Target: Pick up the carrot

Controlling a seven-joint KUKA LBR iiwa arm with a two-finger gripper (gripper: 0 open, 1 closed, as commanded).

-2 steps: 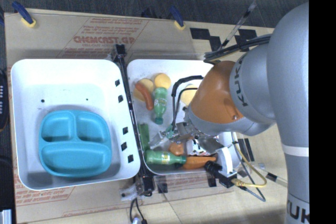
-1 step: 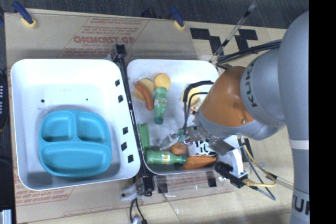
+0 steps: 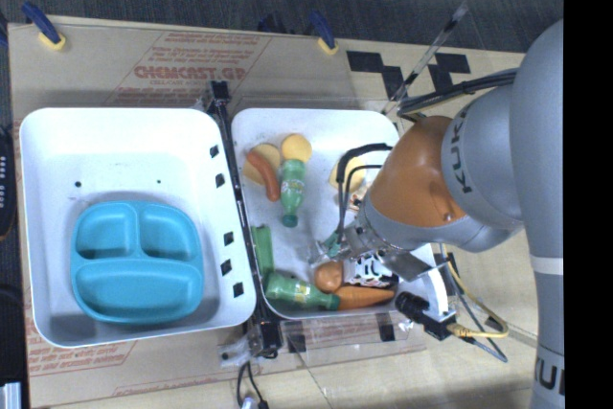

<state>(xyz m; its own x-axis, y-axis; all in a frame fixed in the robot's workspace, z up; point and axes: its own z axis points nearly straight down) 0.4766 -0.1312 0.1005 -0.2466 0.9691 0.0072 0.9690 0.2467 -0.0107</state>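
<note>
Carrot (image 3: 362,296): lay along the right bin's (image 3: 316,124) near wall, beside a green bottle (image 3: 299,292).
Gripper (image 3: 356,261): hovered just above the carrot's left end; opening could not be told.
Contact: unclear, carrot not seen gripped.

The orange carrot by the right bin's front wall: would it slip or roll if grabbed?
The long, tapered orange carrot looks smooth, probably stiff plastic, so it may slip. Its round body could roll, though the green bottle beside it might block that.

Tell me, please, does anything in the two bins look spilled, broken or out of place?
Nothing stands out. The blue tray lies flat in the left bin; the carrot and green bottles lie loose in the right bin, below the gripper.
</note>
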